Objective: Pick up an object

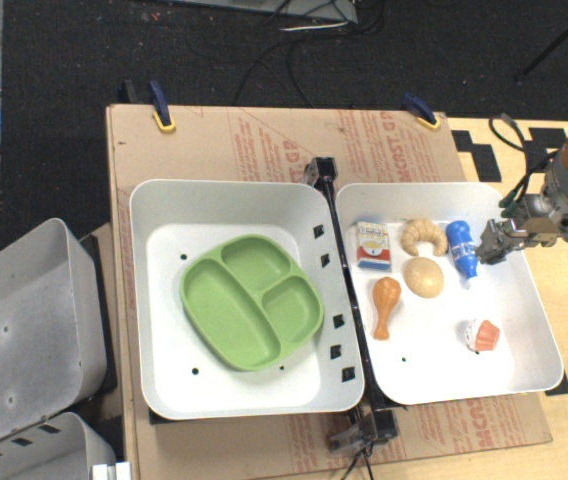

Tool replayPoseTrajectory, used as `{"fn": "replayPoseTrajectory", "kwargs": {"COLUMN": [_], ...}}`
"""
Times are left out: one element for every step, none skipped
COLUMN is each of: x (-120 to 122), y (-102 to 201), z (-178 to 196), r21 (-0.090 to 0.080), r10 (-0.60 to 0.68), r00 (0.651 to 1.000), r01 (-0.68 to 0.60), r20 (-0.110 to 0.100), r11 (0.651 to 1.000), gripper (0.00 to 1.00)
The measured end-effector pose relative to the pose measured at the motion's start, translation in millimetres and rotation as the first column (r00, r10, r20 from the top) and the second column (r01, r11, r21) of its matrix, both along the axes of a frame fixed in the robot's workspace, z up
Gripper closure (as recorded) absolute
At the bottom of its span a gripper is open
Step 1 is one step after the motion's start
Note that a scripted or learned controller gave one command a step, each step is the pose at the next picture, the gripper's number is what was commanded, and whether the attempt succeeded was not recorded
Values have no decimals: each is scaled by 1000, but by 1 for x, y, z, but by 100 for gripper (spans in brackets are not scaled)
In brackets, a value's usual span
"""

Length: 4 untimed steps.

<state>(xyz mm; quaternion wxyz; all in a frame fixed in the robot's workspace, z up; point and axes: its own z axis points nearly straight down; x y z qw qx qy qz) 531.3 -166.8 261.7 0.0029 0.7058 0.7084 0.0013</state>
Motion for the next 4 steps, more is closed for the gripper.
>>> {"fn": "replayPoseTrajectory", "kwargs": {"x": [10,23,48,70], "y": [55,97,139,189], "z": [-5,-10,-8,-25], "r21": [3,2,3,2], "r10": [4,4,3,4], "r00": [1000,1000,1000,1000], "r01": [-4,-4,-3,-4], "r20": [-6,-6,-3,-4], "r11": [1000,1000,1000,1000], "gripper": [100,100,100,100]}}
